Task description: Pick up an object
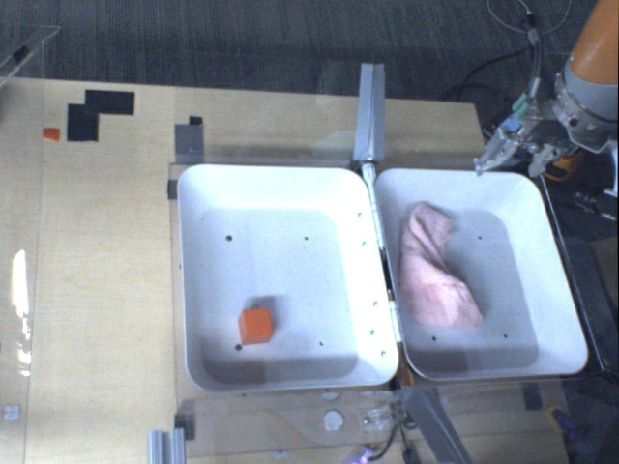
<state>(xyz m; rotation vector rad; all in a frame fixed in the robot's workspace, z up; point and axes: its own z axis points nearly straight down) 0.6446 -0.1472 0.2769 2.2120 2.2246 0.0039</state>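
Above the far right corner of the right bin (556, 259), the claw (513, 148) hangs clear of the rim with its two fingers spread apart and nothing between them. No object is held. Two candidates are present: a pink cloth (437, 271) lying in the right bin, close to the divider, and an orange block (256, 326) in the left bin (203, 259), toward the near left corner.

Judgement: the cloth is the nearer target. To do this step well, the arm should travel inward and toward the near side until the claw sits over the bulk of the cloth, then descend straight with fingers wide and close on a raised fold, not the flat edge.

Condition of the cloth: crumpled, elongated, narrower at the far end and fuller at the near end, soft-looking, with visible creases. It rests on the bin floor, apart from the claw.
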